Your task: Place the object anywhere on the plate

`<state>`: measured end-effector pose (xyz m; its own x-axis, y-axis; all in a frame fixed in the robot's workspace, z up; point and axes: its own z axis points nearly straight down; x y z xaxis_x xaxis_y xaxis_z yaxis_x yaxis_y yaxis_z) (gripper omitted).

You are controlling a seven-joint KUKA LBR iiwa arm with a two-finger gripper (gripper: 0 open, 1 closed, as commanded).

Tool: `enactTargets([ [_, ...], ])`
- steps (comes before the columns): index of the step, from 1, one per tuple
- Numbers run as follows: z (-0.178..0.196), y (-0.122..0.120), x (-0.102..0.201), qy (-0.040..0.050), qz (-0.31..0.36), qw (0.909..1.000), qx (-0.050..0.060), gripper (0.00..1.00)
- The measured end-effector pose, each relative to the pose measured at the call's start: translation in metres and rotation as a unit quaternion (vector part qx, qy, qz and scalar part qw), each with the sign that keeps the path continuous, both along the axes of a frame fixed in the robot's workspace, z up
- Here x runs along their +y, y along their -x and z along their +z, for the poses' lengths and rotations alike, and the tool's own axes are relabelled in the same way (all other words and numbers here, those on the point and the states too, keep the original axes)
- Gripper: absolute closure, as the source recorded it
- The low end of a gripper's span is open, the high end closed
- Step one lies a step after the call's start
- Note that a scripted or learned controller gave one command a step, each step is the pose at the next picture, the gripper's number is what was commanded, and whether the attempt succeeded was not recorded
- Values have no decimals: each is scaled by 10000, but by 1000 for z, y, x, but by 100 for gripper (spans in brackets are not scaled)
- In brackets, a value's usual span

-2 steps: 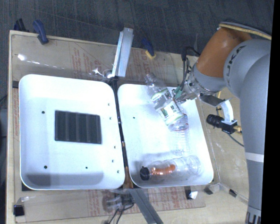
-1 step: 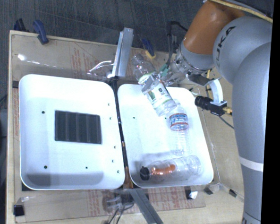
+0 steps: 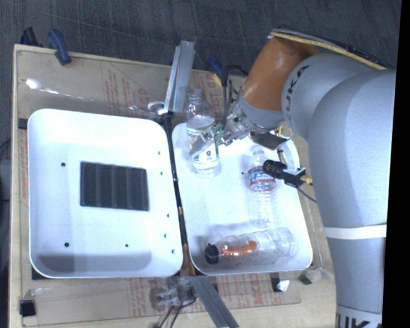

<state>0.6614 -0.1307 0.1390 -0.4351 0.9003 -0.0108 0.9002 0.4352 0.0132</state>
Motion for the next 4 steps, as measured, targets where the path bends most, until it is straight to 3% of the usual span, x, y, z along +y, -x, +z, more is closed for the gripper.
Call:
enactTargets([
  [1,57,65,111,-11,812,9967,90,100],
  [2,73,13,154,-7,1030,9946,93,100],
  [3,51,72,190,-6,1173,9930,110,100],
  [4,52,72,190,-6,1169,9931,103,0],
])
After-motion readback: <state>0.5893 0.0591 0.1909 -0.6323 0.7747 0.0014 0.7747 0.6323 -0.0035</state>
